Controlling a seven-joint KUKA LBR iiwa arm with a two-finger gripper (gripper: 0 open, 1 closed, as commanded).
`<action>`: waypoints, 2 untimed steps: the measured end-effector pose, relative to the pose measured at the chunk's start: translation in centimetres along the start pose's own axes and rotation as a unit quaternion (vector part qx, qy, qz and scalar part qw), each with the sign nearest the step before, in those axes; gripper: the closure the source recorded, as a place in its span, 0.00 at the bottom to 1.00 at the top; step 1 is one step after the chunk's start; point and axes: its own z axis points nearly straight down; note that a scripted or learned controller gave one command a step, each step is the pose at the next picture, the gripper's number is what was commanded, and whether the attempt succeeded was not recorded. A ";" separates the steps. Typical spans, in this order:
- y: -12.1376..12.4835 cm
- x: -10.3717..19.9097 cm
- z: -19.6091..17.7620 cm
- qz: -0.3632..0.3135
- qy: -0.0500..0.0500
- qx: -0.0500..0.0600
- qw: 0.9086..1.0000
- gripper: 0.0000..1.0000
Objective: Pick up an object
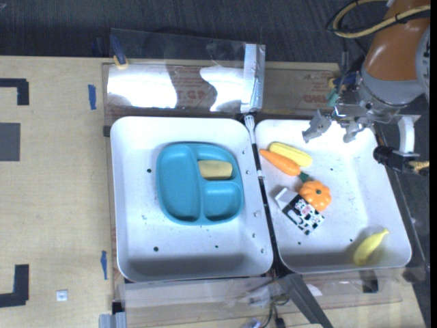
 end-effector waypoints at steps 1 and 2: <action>2.3 -1.7 14.5 -0.066 -0.001 -0.005 0.998 0.00; -6.3 -4.5 7.8 -0.124 -0.001 -0.002 0.992 0.00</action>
